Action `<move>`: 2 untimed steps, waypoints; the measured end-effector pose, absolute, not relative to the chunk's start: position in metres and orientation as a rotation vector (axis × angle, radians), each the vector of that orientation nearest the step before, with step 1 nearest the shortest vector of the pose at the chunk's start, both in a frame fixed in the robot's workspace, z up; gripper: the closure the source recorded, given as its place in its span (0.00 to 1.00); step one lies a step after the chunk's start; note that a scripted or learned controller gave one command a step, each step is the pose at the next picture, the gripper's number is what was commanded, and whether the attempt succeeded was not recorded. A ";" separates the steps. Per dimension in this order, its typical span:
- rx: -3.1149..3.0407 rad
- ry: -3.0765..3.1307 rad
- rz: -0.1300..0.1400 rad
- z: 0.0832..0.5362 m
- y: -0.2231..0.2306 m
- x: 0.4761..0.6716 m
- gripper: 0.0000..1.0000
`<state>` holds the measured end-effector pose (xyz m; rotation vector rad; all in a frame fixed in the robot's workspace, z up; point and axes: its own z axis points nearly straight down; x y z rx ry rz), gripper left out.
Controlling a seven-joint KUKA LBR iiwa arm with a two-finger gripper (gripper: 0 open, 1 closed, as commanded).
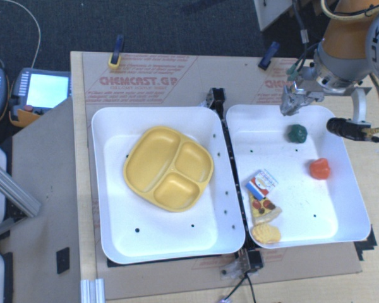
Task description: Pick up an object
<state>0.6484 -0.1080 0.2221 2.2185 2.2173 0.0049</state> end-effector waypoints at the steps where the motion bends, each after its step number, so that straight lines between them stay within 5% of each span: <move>1: 2.216 2.218 0.006 0.264 -0.108 0.650 1.00; 2: 2.219 2.229 -0.002 0.249 -0.053 0.629 1.00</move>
